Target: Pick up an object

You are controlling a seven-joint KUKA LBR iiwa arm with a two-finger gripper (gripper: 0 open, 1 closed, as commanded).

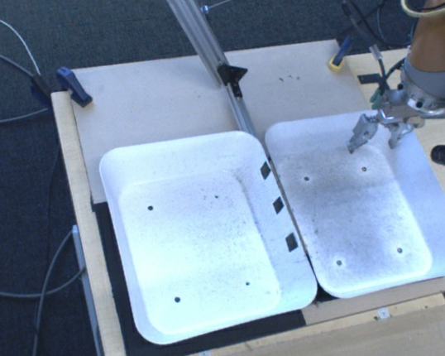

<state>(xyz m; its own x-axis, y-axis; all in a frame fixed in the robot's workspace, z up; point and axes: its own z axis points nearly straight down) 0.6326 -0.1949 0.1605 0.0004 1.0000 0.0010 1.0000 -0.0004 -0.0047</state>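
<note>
Now my arm (436,55) reaches in from the right, and my pincer (378,132) hangs over the far right corner of the right bin (429,215). Its two fingers (358,136) are spread apart, with nothing between them. Both the right bin and the left bin (122,180) on the desk (152,100) show me just a speckled white floor; I see no object to pick up.

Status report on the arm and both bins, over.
Gripper open, over right bin's far right corner, holding nothing. No object seen to pick in it or left bin. Path unobstructed.
</note>
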